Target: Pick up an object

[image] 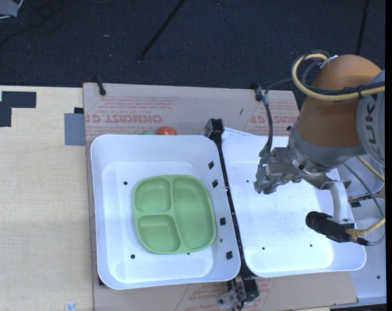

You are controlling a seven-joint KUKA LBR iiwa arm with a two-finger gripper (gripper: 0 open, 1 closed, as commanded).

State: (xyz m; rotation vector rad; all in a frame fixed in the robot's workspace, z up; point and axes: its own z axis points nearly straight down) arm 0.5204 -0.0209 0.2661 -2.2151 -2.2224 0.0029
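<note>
- Green, the sectioned plate [174, 214] lay flat in the left bin [111, 173], at about five o'clock of its floor.
- We saw the gripper [268, 179] over the right bin [293, 251] at ten o'clock, its state beyond our telling.
- At twelve o'clock beyond the left bin sat a small red thing [166, 131].

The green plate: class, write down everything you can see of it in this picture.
The green plate is pale green, plastic by its look, a rounded square with three compartments: two small ones on the left, one long one on the right. It lies flat, right way up and slightly turned, on the floor of the left bin. Nothing lies in it. The pincer is apart, over the right bin.
</note>
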